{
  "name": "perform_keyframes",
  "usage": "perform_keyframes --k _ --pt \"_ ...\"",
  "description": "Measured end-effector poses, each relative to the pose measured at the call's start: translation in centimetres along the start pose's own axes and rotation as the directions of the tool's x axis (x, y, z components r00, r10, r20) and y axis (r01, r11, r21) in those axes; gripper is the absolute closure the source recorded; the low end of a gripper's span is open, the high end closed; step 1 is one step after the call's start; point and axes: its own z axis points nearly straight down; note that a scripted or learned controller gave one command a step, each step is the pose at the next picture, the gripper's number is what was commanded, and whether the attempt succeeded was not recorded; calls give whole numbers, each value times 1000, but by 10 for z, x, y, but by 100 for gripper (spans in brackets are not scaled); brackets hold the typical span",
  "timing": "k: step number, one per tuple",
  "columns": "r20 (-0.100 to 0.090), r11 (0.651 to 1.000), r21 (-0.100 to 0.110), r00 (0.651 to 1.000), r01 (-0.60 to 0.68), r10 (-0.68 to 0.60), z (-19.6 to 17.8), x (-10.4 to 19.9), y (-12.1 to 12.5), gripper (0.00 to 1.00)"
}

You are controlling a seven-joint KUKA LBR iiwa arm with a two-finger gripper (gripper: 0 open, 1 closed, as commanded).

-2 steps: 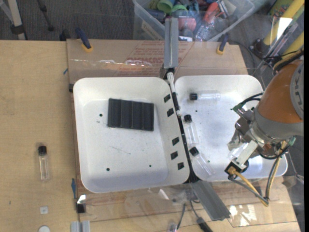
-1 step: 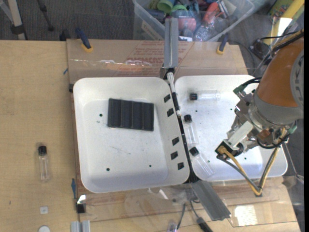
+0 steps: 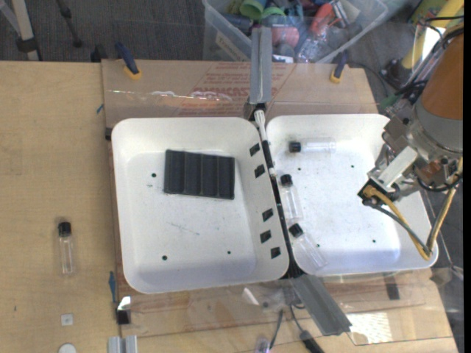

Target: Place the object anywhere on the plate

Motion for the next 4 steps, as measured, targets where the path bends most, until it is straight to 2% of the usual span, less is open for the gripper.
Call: perform_keyframes --k 1,2,3,4 --pt "2 1000 3 1000 31 -31 43 16 -58 100" --pt "2 982 1 982 -189 189 81 56 -161 100" --pt "-2 949 -1 949 -314 314 63 113 -185 100" --pt "-1 952 -1 952 -306 306 114 124 -263 100"
